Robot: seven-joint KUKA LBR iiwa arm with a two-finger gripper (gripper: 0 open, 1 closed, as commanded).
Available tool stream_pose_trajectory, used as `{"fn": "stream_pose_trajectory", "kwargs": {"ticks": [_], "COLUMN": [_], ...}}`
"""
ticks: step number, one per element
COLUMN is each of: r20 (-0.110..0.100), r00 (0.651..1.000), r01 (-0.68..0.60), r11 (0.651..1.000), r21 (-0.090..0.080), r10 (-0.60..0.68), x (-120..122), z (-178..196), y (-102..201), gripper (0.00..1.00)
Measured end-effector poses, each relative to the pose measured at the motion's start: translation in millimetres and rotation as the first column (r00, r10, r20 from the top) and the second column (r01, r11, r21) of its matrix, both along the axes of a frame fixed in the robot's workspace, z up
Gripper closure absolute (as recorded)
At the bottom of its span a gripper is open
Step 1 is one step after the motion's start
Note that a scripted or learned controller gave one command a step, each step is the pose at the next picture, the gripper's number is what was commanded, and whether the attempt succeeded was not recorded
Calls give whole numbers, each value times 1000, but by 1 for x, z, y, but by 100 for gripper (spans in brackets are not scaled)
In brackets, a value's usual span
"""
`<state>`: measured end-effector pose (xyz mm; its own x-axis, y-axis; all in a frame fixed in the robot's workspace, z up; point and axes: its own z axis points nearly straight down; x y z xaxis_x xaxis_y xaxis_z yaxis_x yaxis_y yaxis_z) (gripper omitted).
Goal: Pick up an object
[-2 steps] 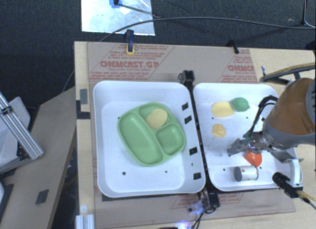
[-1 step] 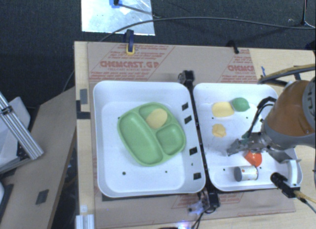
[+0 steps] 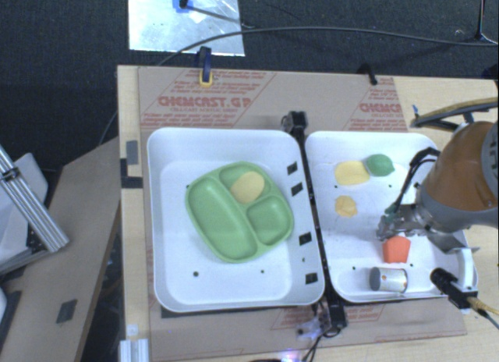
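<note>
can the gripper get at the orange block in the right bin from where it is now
Probably yes: the gripper hangs just above the orange block, with nothing lying between them. The silver can sits close below, slightly crowding that side.

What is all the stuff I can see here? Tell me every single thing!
Bins: 2, white, side by side on the bench; left bin, right bin.
Divided plate: 1, green, in the left bin.
Yellow lump: 1, in the plate's top compartment.
Yellow pieces: 2, in the right bin; bigger one near the top, smaller one below it.
Green piece: 1, right bin, beside the bigger yellow piece.
Orange block: 1, right bin, just below the gripper.
Metal can: 1, silver, lying near the right bin's front edge.
Clamp: 1, blue and yellow, at the bench's back edge.
Arm: 1, grey and orange, from the right.
Gripper: 1, dark, over the right bin.
</note>
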<state>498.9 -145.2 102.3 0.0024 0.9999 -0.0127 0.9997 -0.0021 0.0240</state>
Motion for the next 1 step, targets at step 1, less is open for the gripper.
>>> {"fn": "stream_pose_trajectory", "kwargs": {"ticks": [1], "r20": [-19], "r00": [1000], "r01": [-6], "r11": [1000], "r21": [11], "r10": [6], "x": [2], "z": [43], "y": [-2], "gripper": [100]}}
